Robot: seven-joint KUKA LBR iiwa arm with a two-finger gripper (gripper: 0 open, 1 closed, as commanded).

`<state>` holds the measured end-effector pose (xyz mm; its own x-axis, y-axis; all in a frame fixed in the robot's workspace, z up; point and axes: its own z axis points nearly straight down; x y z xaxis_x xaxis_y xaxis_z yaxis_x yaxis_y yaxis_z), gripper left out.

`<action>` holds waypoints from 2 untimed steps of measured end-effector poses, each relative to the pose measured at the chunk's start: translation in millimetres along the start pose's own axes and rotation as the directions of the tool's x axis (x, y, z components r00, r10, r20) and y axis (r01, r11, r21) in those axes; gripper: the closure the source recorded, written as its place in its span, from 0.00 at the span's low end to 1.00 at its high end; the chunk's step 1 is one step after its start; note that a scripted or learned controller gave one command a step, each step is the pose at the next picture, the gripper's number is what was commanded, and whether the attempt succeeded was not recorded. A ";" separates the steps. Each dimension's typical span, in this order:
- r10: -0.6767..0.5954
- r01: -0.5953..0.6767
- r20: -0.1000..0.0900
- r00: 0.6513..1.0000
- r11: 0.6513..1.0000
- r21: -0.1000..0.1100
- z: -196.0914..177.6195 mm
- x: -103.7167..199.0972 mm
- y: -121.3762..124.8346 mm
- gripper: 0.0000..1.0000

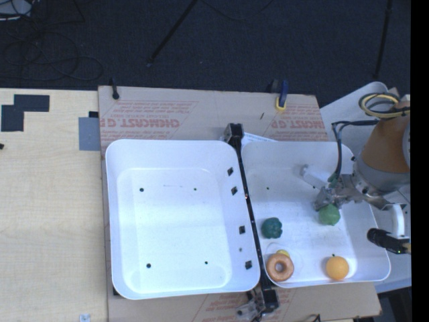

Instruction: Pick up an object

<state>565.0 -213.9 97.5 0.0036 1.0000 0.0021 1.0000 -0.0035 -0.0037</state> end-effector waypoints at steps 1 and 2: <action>-0.007 0.007 0.001 1.000 1.000 -0.002 10.2 76.8 -25.5 1.00; -0.001 0.001 -0.001 1.000 1.000 0.000 -0.1 73.9 -24.9 1.00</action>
<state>540.3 -139.9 97.8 0.0024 1.0000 0.0030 1.0000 -0.0024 -0.0038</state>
